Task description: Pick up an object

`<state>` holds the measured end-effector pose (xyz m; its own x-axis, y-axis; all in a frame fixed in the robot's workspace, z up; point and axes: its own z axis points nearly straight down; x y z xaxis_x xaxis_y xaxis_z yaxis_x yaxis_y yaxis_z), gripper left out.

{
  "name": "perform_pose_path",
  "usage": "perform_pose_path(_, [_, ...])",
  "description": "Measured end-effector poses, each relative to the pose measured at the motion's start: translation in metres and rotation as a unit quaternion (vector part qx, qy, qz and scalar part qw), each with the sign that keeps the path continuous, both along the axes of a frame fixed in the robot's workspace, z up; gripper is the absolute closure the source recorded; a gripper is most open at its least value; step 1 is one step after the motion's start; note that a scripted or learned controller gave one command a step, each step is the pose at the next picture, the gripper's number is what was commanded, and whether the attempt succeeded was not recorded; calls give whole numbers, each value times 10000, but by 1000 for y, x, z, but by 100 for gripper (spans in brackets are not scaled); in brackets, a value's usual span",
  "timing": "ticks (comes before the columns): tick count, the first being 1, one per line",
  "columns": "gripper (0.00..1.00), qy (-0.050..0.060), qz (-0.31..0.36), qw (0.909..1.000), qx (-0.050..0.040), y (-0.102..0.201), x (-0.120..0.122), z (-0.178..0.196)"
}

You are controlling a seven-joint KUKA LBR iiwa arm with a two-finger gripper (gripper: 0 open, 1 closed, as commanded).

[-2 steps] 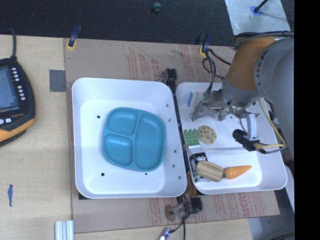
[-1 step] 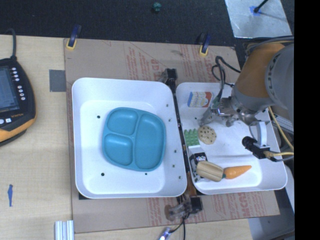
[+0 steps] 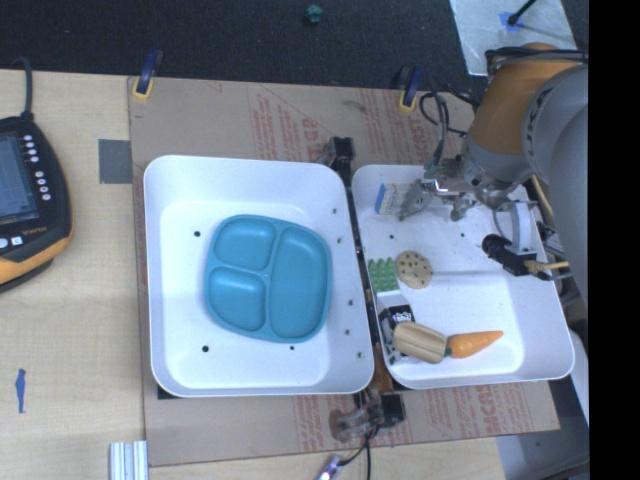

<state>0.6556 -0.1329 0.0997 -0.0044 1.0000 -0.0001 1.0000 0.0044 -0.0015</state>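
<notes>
Arm (image 3: 520, 98): I reach in from the right, wrist over the rear right corner of the right bin (image 3: 540, 368).
Fingers (image 3: 415, 203): low over the rear left part of the right bin, pointing towards the wall shared with the left bin (image 3: 170, 268).
Fingers, state: I cannot tell how far apart they stand, nor whether anything sits between them.
Small blue piece (image 3: 381, 199): just beside my fingers, on the side of the left bin, close to the rear left corner of the right bin.
Green piece (image 3: 382, 273): against the left wall of the right bin, about midway along it.
Round tan disc (image 3: 413, 268): dotted with holes, just beside the green piece, nearer the bin's middle.
Small black item (image 3: 400, 317): front left of the right bin, touching the tan cylinder or close to it; I cannot tell which.
Tan cylinder (image 3: 419, 342): lying on its side along the front of the right bin.
Carrot (image 3: 474, 343): orange, lying flat, its thick end against the tan cylinder, tip pointing right.
Blue plate (image 3: 268, 276): three compartments, in the middle of the left bin, well apart from my fingers.
Cardboard sheet (image 3: 250, 118): under both bins, on the surface (image 3: 70, 348).
Handheld controller (image 3: 25, 198): on the surface, at the far left edge.
</notes>
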Motion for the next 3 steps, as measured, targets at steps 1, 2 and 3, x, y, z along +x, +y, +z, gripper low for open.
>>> perform_pose_path(1, [0,17,-6,10000,-2,23,-56,-8])
perform_pose_path(2, [100,22,-1,10000,-8,22,-56,2])
perform_pose_path(3, [0,24,1,10000,-9,22,-56,2])
